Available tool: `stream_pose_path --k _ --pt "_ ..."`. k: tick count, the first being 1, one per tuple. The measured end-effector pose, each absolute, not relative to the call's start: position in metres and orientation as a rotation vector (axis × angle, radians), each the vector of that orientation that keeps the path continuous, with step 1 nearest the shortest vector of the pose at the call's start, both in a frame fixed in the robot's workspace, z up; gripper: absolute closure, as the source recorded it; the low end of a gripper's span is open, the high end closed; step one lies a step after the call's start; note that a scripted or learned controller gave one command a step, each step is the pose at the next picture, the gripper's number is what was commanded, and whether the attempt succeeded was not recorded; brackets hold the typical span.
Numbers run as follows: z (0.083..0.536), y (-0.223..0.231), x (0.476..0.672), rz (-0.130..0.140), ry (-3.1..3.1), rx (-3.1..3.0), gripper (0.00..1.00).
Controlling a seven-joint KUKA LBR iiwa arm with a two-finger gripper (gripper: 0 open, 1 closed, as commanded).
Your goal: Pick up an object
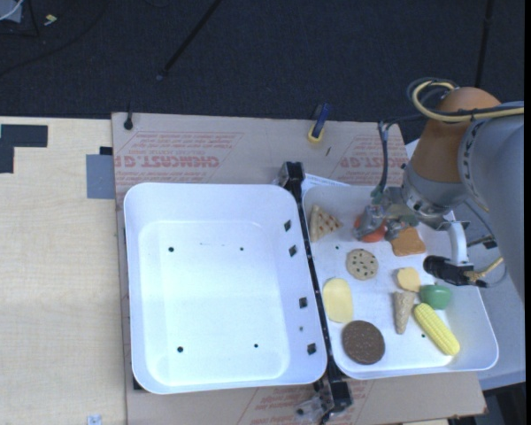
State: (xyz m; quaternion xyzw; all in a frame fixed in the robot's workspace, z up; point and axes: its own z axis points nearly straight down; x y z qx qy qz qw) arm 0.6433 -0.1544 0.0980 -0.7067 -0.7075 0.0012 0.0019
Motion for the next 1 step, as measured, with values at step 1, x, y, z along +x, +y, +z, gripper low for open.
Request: stream_pose_path --k 1 --pt "0.1941 -0.0863 0.6312 -0.006 -2.228 -2.217 1.0"
